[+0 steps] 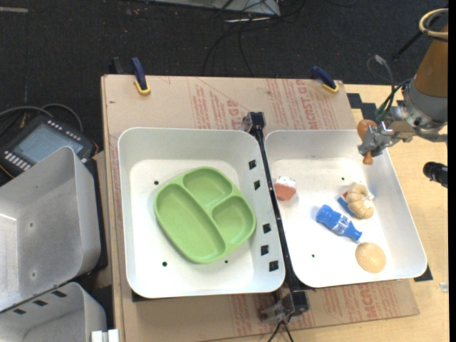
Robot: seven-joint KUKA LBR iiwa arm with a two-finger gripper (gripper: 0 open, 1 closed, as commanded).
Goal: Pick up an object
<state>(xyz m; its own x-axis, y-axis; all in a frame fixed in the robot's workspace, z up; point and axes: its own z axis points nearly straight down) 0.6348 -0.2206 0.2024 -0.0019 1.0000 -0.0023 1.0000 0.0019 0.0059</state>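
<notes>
- Two shallow white bins sat side by side on the bench: the left bin (pixel 135 212) bore a green divided plate (pixel 204 214), the right bin (pixel 399 212) the loose small things.
- Four candidates lay in the right bin: a small red-and-white piece (pixel 285 189) near the dividing wall, a blue bottle-like toy (pixel 338 223) in the middle, a tan knobbly piece (pixel 358 200) just beside it, and a pale round piece (pixel 370 256) near the front right corner.
- The gripper (pixel 372 142) hung over the right bin's far right corner, at the rim, well apart from all four, so none was between its fingers; whether they were spread or closed I cannot tell. An orange blob showed at the gripper; what it was I cannot tell.
- Spacing favoured the red-and-white piece and the round piece, each with bare floor around it; the blue toy and tan piece crowded each other, likely hampering a clean closing.
- Rims were the hazard: the round piece sat close to the bin's sloping wall, and the arm reached in over the right edge.
</notes>
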